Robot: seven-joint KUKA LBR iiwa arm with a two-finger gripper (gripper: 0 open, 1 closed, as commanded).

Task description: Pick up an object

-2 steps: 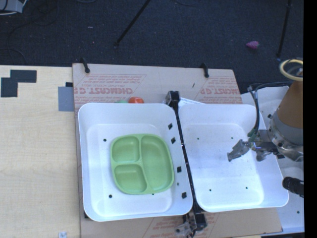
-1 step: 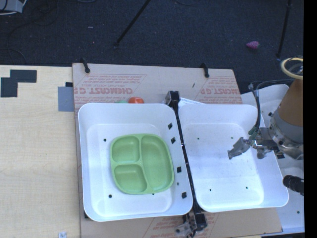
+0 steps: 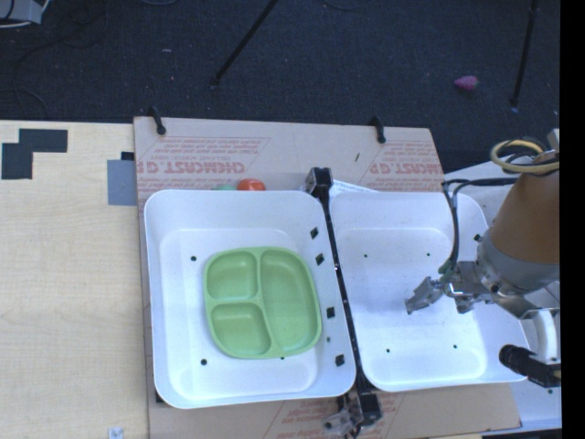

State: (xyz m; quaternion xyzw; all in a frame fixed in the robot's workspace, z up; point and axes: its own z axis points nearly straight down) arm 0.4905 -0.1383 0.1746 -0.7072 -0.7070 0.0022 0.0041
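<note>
A light green divided plate [image 3: 262, 302] with three compartments lies flat in the left white bin [image 3: 174, 245]. My gripper [image 3: 439, 302] hangs over the floor of the right white bin [image 3: 402, 245], well to the right of the plate and past the divider between the bins. Its two fingers stand spread apart, and nothing shows between them. The grey arm with its orange band [image 3: 530, 213] comes in from the right edge.
A small orange object [image 3: 250, 186] and a bit of green beside it lie on the cardboard behind the left bin's far rim. Black clips [image 3: 320, 181] sit along the divider between the bins. Cables loop at the right, above the arm.
</note>
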